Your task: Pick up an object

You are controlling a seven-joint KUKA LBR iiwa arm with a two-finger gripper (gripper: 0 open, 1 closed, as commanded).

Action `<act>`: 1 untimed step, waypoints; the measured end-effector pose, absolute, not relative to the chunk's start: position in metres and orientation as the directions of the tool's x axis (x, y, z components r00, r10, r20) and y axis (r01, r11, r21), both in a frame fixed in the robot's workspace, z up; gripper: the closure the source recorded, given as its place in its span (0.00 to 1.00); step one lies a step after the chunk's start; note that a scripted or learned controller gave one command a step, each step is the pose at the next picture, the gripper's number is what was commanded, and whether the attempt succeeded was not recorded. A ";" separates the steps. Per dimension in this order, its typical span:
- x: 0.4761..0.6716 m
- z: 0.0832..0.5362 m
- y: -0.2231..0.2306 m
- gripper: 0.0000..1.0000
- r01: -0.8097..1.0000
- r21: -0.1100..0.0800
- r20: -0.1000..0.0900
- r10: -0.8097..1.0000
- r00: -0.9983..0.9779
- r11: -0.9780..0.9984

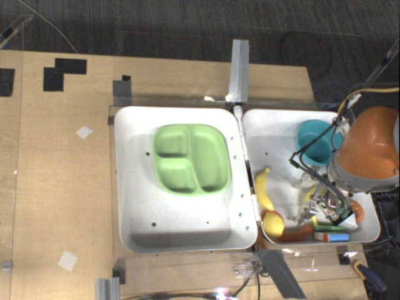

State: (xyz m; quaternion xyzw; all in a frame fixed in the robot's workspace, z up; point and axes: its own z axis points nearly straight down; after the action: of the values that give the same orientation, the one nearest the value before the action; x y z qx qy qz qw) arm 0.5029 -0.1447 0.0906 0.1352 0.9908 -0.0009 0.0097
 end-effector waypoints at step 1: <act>0.508 0.105 -0.145 1.00 0.262 0.001 -0.036 0.261 -0.965 0.965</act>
State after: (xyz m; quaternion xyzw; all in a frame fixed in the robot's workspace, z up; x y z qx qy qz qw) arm 0.5079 -0.1447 0.1047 0.1320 0.9911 -0.0019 0.0181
